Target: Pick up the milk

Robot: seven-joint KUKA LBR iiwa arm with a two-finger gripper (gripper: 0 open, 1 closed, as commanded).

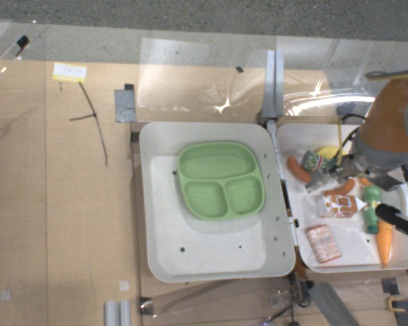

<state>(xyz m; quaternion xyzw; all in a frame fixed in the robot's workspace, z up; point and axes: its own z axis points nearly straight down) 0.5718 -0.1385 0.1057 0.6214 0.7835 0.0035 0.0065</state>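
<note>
In the right bin (pixel 394 262), the milk (pixel 341 206) lies flat near the middle, its long side running left to right. The end effector (pixel 345 170) hangs just above it; its grip I cannot tell.

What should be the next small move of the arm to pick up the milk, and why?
Probably shift the gripper a little toward the camera and lower it over the milk carton. The carton lies flat in the right bin, just below the gripper in the view, with a hot dog close beside it.
</note>
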